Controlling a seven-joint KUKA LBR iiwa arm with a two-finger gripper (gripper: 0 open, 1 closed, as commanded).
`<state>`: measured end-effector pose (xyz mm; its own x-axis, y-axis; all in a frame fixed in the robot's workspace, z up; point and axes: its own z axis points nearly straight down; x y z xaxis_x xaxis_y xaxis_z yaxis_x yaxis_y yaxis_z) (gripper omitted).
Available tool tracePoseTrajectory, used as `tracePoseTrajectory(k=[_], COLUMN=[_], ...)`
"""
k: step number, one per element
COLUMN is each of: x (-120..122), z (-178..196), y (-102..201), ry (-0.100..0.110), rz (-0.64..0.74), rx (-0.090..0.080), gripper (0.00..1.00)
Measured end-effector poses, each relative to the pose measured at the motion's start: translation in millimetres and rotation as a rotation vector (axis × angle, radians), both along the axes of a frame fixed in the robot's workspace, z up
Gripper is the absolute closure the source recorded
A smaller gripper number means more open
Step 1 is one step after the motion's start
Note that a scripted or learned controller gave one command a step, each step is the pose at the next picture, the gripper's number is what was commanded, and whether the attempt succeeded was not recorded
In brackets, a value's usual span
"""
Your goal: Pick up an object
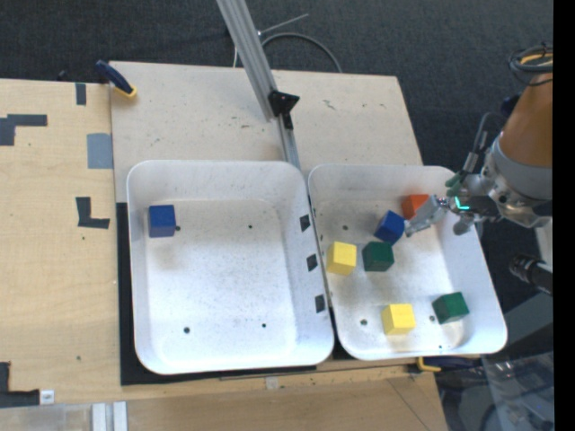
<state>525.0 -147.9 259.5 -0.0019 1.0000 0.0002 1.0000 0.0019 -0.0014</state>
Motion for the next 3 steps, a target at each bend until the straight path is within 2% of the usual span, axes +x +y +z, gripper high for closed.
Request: tracePoseTrajectory(k=[1, 3], x=[-4, 5], z=[-44, -166], y=[4, 5], ry=[0.004, 0.004], rz=[-0.001, -0.002], rx=[0.000, 0.001], gripper=[0.00, 0.00])
